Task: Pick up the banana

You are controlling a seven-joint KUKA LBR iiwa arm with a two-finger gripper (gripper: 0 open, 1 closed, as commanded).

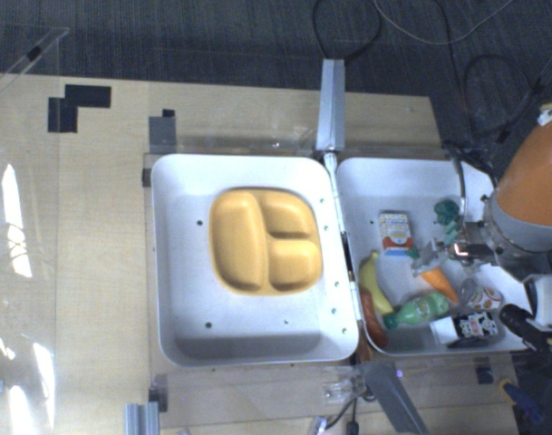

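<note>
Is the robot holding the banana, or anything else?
I can't tell. The gripper sits among the small things in the right bin. The banana lies apart, by the bin's left wall.

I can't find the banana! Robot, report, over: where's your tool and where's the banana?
Tool over right bin, holding nothing. Banana by bin's left wall, untouched. Green bottle beside it.

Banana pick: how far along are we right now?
Done: nothing visible yet. The banana lies in the right bin, by its left wall, next to a green bottle and a small carton. In hand: the arm reaches over the bin's right side, with the gripper apart from the banana, among other items. Left: move across to the banana, grasp it, lift it.
</note>
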